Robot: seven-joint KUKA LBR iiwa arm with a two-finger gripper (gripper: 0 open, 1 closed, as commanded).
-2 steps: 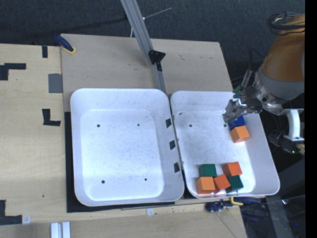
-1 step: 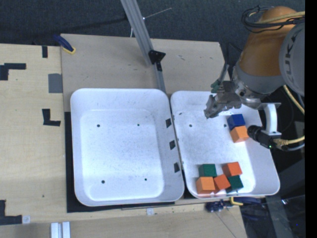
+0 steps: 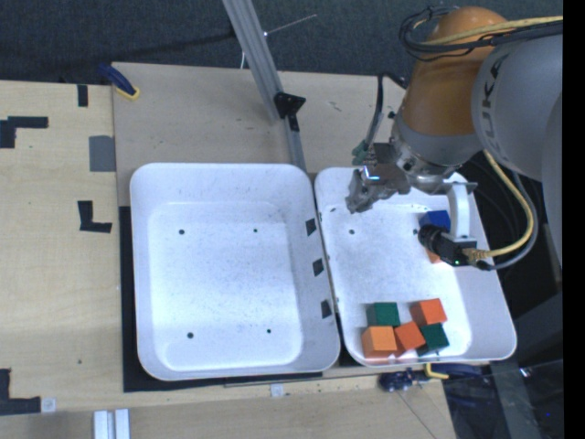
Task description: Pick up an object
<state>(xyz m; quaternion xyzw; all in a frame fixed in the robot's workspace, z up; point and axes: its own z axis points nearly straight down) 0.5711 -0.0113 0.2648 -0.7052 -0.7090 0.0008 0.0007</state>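
Blocks, orange and green, cluster at the lower end of your right bin, toward the frame's bottom. Higher up, a blue block sits beside the wrist. The gripper hovers over that bin's upper left corner; you cannot tell its state. The left bin lies alongside.

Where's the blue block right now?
The blue block is in the right bin, near its far right side, partly hidden under the arm's wrist, right of the gripper and well apart from the cluster of orange and green blocks.
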